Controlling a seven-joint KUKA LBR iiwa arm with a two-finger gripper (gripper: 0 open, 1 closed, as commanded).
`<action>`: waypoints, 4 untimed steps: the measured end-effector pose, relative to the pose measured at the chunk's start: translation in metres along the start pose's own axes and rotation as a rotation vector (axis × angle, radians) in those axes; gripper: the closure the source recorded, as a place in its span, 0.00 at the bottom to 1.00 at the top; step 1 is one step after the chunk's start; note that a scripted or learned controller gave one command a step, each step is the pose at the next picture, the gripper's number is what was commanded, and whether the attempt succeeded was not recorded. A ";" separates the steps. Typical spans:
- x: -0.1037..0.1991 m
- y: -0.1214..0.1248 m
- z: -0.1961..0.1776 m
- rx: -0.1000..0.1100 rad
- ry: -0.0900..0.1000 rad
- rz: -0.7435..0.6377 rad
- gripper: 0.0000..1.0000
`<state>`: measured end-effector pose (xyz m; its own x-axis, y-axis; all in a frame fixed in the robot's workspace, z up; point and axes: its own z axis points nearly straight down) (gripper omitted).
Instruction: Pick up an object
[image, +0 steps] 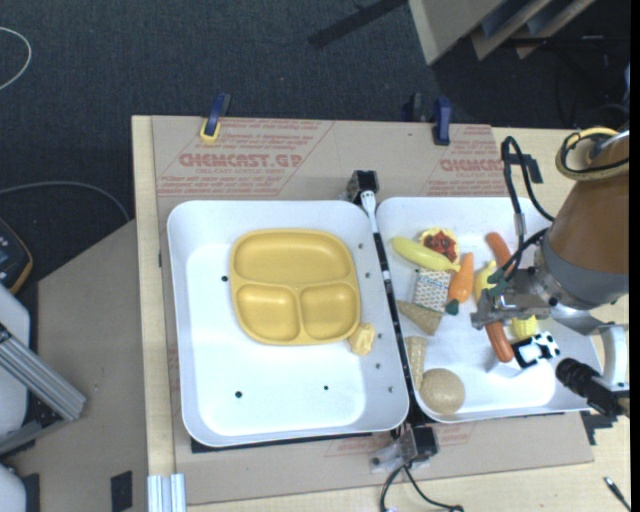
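2 white bins (200, 300), 1 yellow tray (295, 285), 1 banana (420, 254), 2 carrots (460, 280), 1 bread roll (441, 388)

Bench (300, 150), brown board top.
Two white bins directly on it: left bin (200, 300), right bin (520, 400), touching side by side.

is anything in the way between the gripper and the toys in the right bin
Nothing visible blocks it. The gripper hangs low over the right bin, right among the toys: an orange sausage just below it and a carrot beside it.
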<state>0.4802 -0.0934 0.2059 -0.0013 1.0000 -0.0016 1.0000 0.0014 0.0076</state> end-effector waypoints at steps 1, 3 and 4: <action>0.000 0.001 -0.020 0.003 0.000 0.000 1.00; 0.028 0.039 -0.016 0.005 0.001 0.001 1.00; 0.047 0.041 -0.020 0.005 0.001 -0.002 1.00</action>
<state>0.5208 -0.0467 0.2265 -0.0030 1.0000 -0.0004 1.0000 0.0030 0.0030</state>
